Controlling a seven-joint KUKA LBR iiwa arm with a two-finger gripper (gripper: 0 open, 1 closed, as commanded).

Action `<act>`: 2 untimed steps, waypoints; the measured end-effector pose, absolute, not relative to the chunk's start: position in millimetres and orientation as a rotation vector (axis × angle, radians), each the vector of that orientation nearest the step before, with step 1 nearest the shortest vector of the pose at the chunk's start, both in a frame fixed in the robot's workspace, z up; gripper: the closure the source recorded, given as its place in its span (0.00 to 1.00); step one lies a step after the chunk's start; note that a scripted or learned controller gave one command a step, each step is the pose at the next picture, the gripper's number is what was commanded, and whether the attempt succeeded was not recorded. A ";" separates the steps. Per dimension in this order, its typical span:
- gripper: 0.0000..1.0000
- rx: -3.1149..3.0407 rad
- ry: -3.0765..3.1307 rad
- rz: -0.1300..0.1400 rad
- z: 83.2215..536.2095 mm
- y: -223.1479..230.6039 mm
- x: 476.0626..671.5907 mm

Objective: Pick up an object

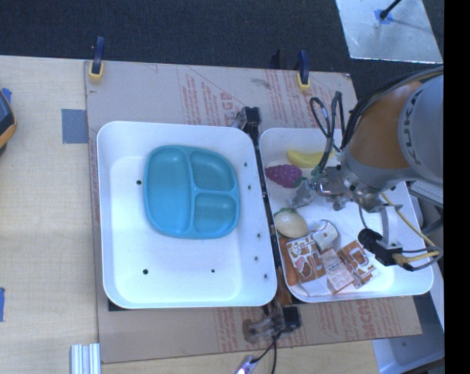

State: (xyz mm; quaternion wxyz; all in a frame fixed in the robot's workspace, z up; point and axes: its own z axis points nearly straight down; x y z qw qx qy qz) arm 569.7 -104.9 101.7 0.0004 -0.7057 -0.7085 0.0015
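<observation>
Because the gripper [312, 187] hangs low in the right bin [422, 287], fingers seemingly parted around nothing, between purple grapes [284, 174] and pale egg [291, 224], a close here may nudge both aside and grasp neither.

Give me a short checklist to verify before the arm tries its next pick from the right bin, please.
1. Objects in right bin: ok; banana, purple grapes, egg-shaped item, printed packets.
2. Gripper over right bin: ok.
3. Finger state: cannot tell.
4. Object held: cannot tell.
5. Left bin holds blue divided plate: ok.
6. Cables hanging low over the packets: not ok.
</observation>
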 end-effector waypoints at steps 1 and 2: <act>0.00 -2.217 -2.224 0.005 91.3 -157.2 475.3; 0.00 -2.216 -2.226 0.001 92.3 -92.5 617.5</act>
